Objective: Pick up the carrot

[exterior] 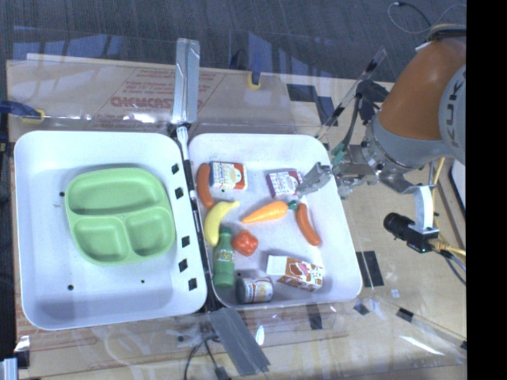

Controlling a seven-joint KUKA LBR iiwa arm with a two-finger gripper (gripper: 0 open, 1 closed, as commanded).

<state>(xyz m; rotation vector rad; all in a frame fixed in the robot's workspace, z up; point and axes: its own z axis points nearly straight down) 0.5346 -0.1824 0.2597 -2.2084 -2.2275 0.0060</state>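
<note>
Resting on a tan bench, two white bins are seen; the carrot lies mid right bin (beside a banana), a green tray in the left bin. Tool state cannot be told.

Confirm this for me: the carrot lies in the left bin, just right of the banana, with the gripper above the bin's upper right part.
Not quite. The camera view shows the carrot in the right bin, not the left; the left bin bears a green tray. The rest stands: it lies just right of the banana, with the gripper above that bin's upper right part.
</note>
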